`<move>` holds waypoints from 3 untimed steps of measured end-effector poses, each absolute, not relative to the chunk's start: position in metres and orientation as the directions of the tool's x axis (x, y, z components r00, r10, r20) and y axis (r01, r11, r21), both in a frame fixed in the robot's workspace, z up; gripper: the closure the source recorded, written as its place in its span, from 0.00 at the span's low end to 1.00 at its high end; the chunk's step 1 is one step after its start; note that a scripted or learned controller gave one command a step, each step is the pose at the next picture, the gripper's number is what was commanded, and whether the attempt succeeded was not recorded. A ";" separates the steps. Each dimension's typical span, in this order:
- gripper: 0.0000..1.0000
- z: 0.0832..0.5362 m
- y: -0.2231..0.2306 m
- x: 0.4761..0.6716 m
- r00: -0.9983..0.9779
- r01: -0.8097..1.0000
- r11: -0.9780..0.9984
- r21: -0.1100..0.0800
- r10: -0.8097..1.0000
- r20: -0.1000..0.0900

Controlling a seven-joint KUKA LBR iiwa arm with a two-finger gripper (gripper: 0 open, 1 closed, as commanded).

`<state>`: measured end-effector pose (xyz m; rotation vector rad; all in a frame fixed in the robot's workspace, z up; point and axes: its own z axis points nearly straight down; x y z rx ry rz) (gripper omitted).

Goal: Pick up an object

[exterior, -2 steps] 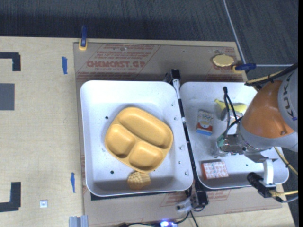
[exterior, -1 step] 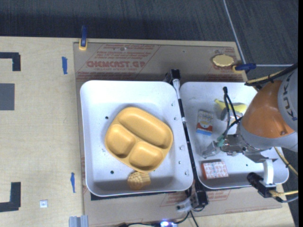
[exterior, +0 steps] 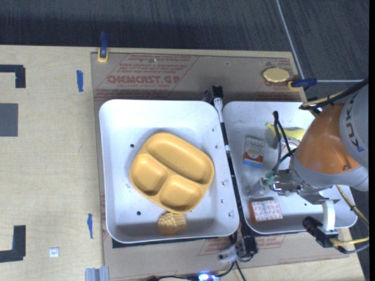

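My gripper (exterior: 266, 183) is low inside the right bin (exterior: 234, 122), near its middle, under the arm's orange band (exterior: 325, 148). Just below it lies a flat red-patterned packet (exterior: 265, 209). A small white box with blue and orange print (exterior: 253, 151) lies above and to its left. A yellow object (exterior: 288, 134) sits at the back of this bin, partly hidden by the arm and black cables. In the left bin (exterior: 111, 157) rests a large yellow three-compartment tray (exterior: 171, 170), with a small tan ridged object (exterior: 172, 222) at its lower edge.
The two bins meet at a black bar (exterior: 225, 151). On the cardboard behind the right bin lies a tan disc (exterior: 276, 75) next to a blue clamp (exterior: 302, 82). Another clamp (exterior: 103, 47) holds the cardboard's back left corner. Cables hang at the front edge (exterior: 237, 253).
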<state>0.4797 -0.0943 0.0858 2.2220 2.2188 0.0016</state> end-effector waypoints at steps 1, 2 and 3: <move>1.00 0.097 -0.095 0.482 0.002 1.000 -0.002 0.009 1.000 -0.003; 0.00 0.096 -0.095 0.482 0.002 1.000 -0.002 0.008 1.000 -0.003; 0.00 0.086 -0.094 0.480 0.000 1.000 0.000 0.001 1.000 0.001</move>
